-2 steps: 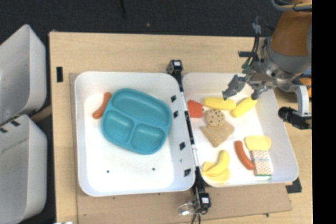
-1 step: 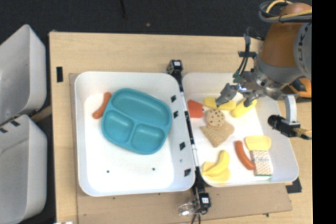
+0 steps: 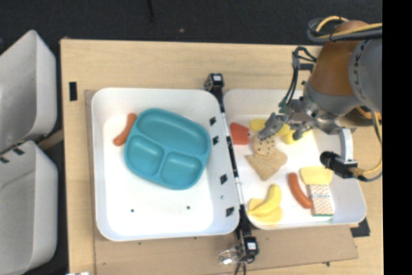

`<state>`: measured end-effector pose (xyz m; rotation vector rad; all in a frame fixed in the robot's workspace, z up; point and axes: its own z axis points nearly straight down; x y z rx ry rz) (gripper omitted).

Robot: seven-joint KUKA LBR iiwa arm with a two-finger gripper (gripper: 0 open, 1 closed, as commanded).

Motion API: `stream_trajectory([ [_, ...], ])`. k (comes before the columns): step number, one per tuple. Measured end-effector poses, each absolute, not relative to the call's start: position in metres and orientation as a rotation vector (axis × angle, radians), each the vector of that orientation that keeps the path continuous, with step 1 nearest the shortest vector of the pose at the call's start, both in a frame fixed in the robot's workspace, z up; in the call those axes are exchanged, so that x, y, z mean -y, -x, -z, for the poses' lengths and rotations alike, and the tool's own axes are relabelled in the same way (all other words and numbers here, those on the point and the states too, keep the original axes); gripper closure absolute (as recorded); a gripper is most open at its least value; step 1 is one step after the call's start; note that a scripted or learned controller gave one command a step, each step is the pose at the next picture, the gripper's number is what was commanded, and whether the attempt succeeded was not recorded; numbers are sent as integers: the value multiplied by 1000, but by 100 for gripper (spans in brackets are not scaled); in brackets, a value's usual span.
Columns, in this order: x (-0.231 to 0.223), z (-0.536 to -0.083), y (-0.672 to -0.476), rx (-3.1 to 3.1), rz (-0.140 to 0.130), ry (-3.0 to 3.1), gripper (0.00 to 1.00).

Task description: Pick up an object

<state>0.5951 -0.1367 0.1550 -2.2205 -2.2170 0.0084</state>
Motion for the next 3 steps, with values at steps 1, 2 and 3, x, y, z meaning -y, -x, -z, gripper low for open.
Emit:
stream_trajectory([
  [1, 138, -99, -594, 2215, -9, 2221, 0],
  [2, 139, -111, -596, 2212, -4, 2228, 100],
  [3, 143, -173, -599, 2219, 3, 2230, 100],
])
